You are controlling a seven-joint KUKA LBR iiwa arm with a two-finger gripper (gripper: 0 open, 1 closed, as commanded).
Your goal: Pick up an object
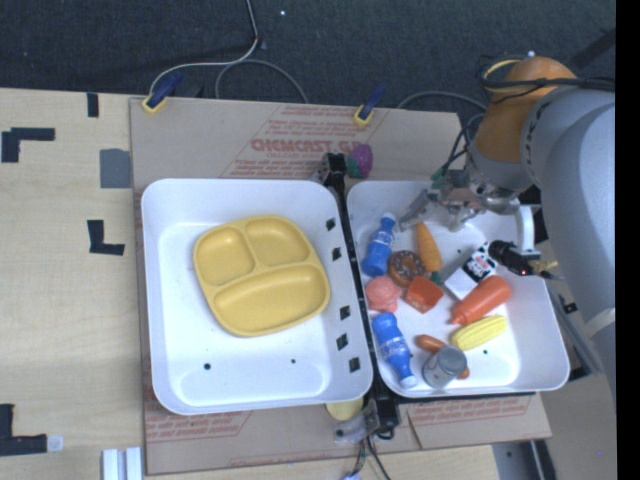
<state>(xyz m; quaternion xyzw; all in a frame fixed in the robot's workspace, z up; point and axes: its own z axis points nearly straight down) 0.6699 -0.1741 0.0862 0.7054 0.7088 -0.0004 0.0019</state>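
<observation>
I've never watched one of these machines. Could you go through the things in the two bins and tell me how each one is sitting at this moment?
Yellow three-compartment plastic tray: flat in left bin, nothing in it.
Upper blue plastic bottle: lying on its side, right bin.
Lower blue plastic bottle: lying down, near front wall.
Small orange toy carrot: lying loose.
Big orange carrot: lying, resting against yellow toy corn cob.
Chocolate doughnut: flat.
Gripper: low over right bin's back; grip unclear.
</observation>
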